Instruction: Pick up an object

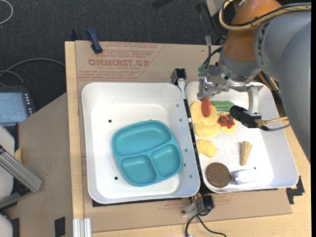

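My gripper (209,89) hangs over the back left part of the right bin (276,147). Just below it a red sausage-shaped piece (206,107) lies on a pile of yellow toy food (205,123). A green piece (223,104) and a red and yellow piece (227,122) lie just to the right of the sausage. Nearer the front of the bin are a ridged yellow piece (207,147), a tan cone (245,152), a brown round cookie (217,175) and a pale clear object (243,177). I see nothing lifted off the bin floor.
The left bin (96,132) holds a teal divided plate (146,152). A black divider (187,117) runs between the two bins. The arm covers the right bin's back right corner. Cardboard lies under both bins.
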Available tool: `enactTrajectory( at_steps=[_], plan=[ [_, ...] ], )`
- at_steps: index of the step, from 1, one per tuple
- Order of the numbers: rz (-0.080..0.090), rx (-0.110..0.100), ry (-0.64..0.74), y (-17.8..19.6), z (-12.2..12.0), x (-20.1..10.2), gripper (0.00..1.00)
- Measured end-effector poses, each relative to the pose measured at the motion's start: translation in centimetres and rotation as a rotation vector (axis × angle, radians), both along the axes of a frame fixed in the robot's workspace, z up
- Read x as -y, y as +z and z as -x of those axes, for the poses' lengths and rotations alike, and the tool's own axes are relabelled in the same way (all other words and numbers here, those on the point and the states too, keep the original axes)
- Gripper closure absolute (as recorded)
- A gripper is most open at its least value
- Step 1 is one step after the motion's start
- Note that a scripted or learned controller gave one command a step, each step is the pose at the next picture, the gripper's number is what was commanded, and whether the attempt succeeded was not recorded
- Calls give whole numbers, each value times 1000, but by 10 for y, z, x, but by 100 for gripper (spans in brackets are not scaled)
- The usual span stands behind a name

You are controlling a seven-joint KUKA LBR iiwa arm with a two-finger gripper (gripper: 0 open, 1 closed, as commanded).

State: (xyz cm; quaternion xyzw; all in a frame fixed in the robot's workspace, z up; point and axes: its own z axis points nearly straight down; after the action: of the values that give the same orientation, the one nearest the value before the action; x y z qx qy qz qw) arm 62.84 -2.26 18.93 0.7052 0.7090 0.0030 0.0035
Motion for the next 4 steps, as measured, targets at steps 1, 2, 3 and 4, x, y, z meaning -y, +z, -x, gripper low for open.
enactTrajectory(
  at_steps=[1, 2, 3, 4],
  plan=[
    [5, 1, -11, 59, -26, 91, 100],
    [-2, -13, -4, 76, 24, 52, 100],
    [-4, -21, -7, -8, 123, 35, 100],
    [-4, -6, 7, 15, 122, -145, 100]
  ],
)
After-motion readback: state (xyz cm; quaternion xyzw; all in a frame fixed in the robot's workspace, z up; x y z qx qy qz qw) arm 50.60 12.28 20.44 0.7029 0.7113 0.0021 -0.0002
